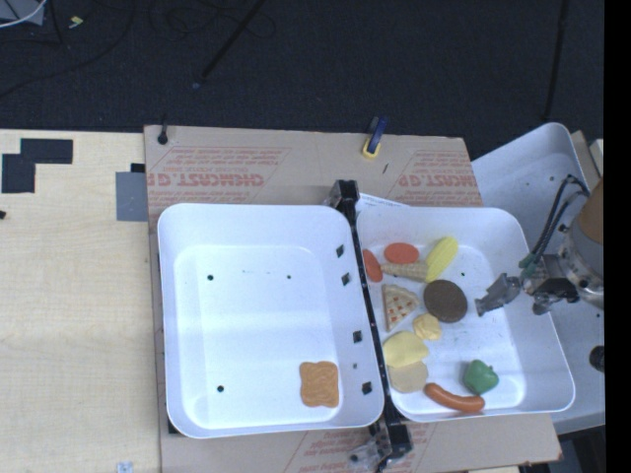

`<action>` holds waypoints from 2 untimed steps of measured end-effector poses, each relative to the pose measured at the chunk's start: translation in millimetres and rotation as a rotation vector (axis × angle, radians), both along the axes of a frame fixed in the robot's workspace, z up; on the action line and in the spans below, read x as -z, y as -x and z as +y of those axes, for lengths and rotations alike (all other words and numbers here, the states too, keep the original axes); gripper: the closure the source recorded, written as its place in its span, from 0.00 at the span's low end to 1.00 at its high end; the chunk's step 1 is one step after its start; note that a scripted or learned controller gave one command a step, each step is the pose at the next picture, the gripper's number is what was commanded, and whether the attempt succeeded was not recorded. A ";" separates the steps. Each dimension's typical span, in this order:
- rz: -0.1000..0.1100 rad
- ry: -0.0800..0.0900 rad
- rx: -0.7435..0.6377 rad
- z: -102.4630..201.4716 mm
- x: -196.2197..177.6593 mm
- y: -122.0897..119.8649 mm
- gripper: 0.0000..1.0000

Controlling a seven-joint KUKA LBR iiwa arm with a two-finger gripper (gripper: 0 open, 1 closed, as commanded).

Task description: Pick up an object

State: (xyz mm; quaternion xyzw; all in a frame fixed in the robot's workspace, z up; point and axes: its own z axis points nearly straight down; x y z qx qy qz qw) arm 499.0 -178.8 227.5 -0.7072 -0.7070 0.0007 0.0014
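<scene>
Gripper (496, 295) reached in from the right, low over the right bin (537, 254), just right of the brown disc (446, 301). Finger state could not be told; nothing seen between them.

Right bin held a crowd of toy food: brown disc near the middle, pizza slice (397, 306) to its left, yellow lemon-like piece (441, 255) above, orange oval (401, 253) beside that, corn cob (404, 270) between. Lower down lay a pale yellow lump (404, 348), a small yellow piece (427, 326), a green pepper (480, 375) and a sausage (454, 398) along the near wall.

Left bin (187, 235) held a piece of toast (318, 383) in its near right corner, well apart from the gripper.

Both bins sat on cardboard (256, 170).
</scene>
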 end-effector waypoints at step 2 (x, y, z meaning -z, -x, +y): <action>-0.005 0.000 -0.005 90.8 140.3 -52.0 0.00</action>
